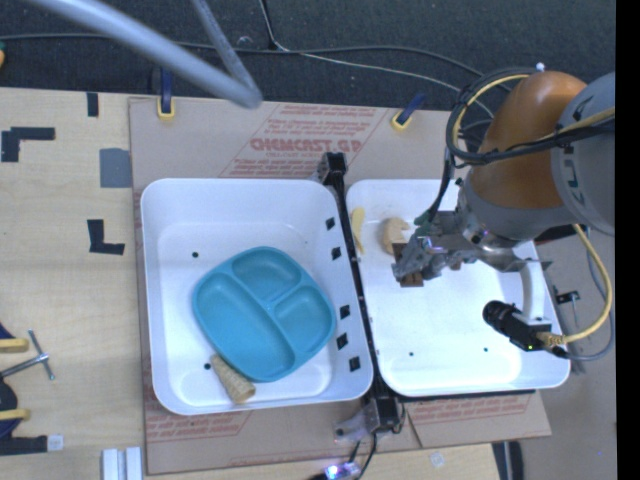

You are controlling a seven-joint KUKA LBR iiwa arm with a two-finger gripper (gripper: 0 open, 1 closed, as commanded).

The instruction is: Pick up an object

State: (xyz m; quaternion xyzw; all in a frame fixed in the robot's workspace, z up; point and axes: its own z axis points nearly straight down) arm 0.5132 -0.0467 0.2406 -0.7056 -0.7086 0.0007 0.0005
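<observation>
In the right bin [470,368], my gripper [411,266] hangs low over the upper left part of the floor. A small beige lump [393,231] lies just up and left of it, close to the fingertips. A thin yellow piece [357,234] rests against the bin's left wall. The left bin [175,218] holds a blue divided plate [263,311], and a tan cork-like cylinder [231,377] lies at the plate's lower left edge. The grey arm with its orange band [530,118] covers the right bin's upper right.
A black divider [348,268] with clips runs between the two bins. A black plug on a yellow cable [512,325] hangs over the right bin's right side. Bare white floor lies below the gripper. Cables cross the dark bench at the back.
</observation>
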